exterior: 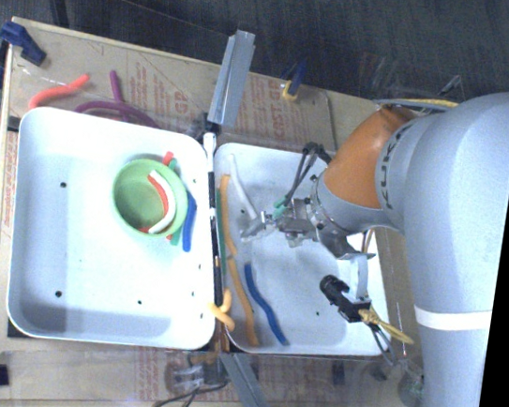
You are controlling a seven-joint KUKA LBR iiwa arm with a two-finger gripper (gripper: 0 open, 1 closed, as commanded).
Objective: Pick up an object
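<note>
My gripper (253,223) hangs low in the right bin (309,344), over its upper left part, with the orange-banded wrist (359,166) behind it. Nothing shows held in it. Just left of it, a long tan strip (230,256) runs down the bin's left wall. Below the gripper lies a blue strip (264,305). In the left bin (48,252), a green bowl (140,198) holds a red curved piece (170,187) and a white curved piece (175,217). Another blue strip (189,223) rests by the bowl's right side.
A black fitting with a yellow tip (349,303) juts from the arm over the right bin's lower right. On the bench behind the left bin lie an orange tool (58,91) and a purple cable (117,111). A metal bar (232,76) stands between the bins at the back.
</note>
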